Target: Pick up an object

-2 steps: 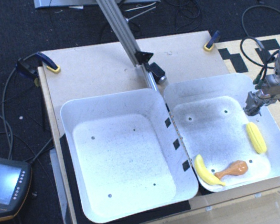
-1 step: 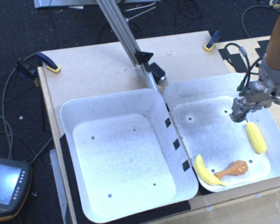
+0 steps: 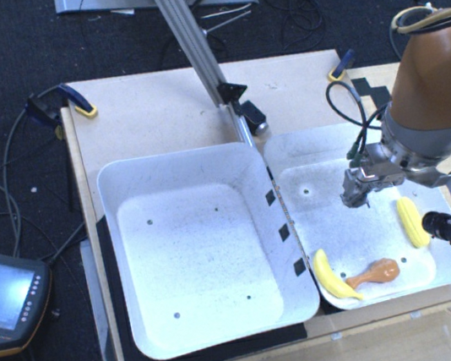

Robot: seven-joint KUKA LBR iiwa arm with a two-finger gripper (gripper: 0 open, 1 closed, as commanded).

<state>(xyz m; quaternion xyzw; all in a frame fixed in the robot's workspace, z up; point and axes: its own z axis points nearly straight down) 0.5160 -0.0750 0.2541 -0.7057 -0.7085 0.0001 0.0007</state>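
Observation:
The right bin [image 3: 307,153] holds three objects. A yellow banana [image 3: 333,276] lies at its front left corner. Beside it lies an orange-brown drumstick-shaped toy [image 3: 376,274]. A second yellow piece [image 3: 410,221] lies near the right wall. My gripper [image 3: 354,194] hangs over the middle of the right bin, left of the second yellow piece and above the drumstick toy in the image. I see nothing between its fingers.
The left bin [image 3: 194,249] sits beside the right one, with a raised shared wall [image 3: 284,225] between them. A slanted metal pole [image 3: 199,47] and its clamp [image 3: 249,116] stand behind the bins. A handheld pendant [image 3: 5,298] lies off the bench at left.

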